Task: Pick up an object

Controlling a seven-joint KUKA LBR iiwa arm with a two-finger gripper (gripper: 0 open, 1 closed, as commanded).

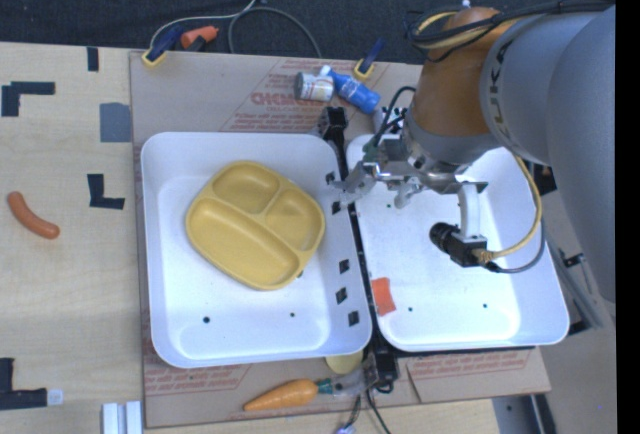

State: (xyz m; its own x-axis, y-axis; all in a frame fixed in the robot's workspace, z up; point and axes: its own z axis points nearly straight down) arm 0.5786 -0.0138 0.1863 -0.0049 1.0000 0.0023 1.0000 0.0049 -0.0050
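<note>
Brown bench board point(200, 117) is lying under two white bins that are sitting side by side, so things are staying in one place for the arm to reach.

A small orange block point(382, 297) is lying flat in the right bin point(500, 327), close to the wall shared with the other bin. It is the one loose thing in that bin, so I am guessing it is the thing to pick. A yellow plate point(256, 222) with three sections is lying flat in the middle of the left bin point(165, 322), and it is looking too wide for an easy grab.

The gripper point(400, 180) is hanging over the top part of the right bin, near the shared wall. It is well apart from the orange block and is not touching it. I am not seeing anything held in it. I cannot tell if it is open or closed, because the grey arm point(560, 82) is hiding much of it.

A carrot point(283, 395) is lying outside the bins, on the near edge.
</note>
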